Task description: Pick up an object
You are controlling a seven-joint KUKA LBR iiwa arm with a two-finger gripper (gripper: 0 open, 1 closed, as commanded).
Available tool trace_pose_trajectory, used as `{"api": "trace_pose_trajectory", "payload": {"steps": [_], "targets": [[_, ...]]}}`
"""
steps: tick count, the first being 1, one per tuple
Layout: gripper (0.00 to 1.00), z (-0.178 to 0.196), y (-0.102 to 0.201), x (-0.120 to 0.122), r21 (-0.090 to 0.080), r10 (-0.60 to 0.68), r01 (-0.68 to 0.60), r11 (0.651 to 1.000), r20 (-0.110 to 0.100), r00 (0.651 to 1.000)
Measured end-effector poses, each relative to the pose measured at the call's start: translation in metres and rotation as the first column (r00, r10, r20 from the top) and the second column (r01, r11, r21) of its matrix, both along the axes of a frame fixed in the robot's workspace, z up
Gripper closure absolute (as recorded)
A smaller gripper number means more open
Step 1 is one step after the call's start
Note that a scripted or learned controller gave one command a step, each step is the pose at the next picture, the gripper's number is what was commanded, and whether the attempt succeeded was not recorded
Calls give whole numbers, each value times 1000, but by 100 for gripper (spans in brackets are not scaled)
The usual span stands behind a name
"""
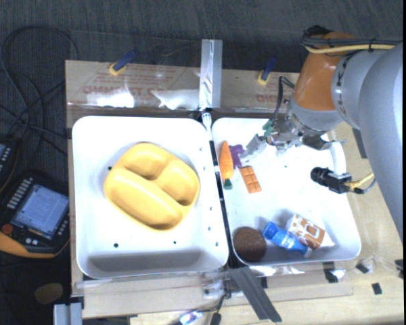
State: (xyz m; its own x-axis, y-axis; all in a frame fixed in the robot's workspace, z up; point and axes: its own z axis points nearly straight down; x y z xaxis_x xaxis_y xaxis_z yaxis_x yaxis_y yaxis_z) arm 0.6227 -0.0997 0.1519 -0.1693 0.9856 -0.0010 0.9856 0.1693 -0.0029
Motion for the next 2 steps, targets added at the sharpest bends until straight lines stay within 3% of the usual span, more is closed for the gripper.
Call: {"api": "trace_pose_trajectory", "payload": {"steps": [1,2], "targets": [[0,-56,-5,-13,-4,41,-41,999,5,999],[100,-49,-5,-13,-5,42,-42,999,1,999]]}}
